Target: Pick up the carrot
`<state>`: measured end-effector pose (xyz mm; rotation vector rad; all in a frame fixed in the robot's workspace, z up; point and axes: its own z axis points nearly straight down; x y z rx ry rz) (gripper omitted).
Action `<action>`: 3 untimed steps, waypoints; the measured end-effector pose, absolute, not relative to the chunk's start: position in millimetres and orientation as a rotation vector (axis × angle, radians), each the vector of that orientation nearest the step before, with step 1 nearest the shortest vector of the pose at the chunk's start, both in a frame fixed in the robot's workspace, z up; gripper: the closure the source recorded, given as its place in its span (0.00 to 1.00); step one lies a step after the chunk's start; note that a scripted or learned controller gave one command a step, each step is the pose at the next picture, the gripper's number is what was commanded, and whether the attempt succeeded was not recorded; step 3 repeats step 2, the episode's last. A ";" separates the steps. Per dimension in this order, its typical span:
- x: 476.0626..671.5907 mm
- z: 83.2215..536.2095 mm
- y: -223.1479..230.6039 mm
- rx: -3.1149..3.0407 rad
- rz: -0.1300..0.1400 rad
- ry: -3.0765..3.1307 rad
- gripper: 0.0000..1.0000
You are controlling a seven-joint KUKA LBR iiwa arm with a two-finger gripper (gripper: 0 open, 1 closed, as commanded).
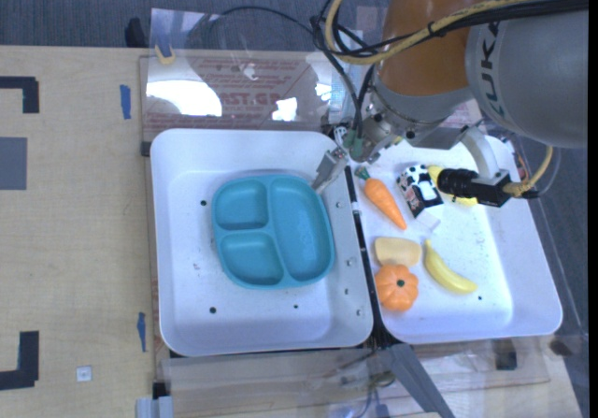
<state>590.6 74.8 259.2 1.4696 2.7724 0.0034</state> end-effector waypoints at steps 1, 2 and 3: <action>603.7 181.7 18.0 1.428 -0.008 2.804 0.00; 606.7 196.0 20.2 1.420 0.004 2.797 1.00; 606.7 196.0 20.2 1.420 0.004 2.797 1.00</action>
